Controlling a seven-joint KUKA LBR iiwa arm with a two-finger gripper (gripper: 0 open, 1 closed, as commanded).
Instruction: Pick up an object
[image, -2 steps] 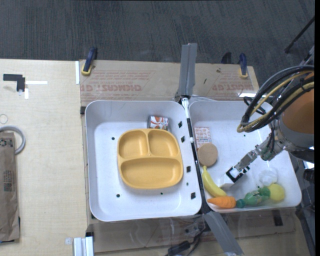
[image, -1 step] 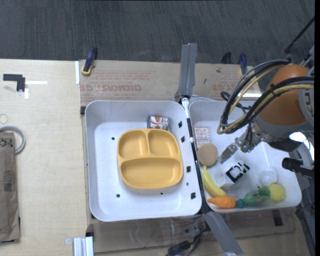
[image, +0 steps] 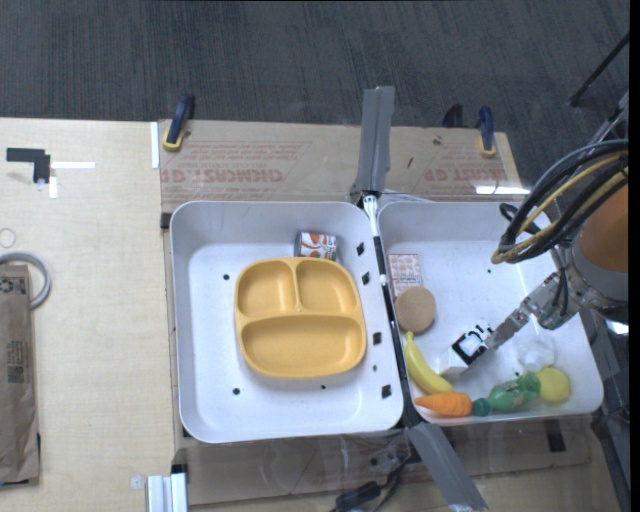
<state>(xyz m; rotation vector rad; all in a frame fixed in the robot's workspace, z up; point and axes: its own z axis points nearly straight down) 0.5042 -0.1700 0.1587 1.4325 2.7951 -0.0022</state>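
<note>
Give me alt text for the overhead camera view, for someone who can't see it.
A grey robot arm reaches from the right, its gripper low over the right bin, near a banana, carrot, brown ball and yellow fruit. The left bin holds a yellow divided plate and a small carton.

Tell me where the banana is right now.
In the camera view, the banana lies in the right bin, near its left wall, just below the brown round potato and above the carrot.
</note>
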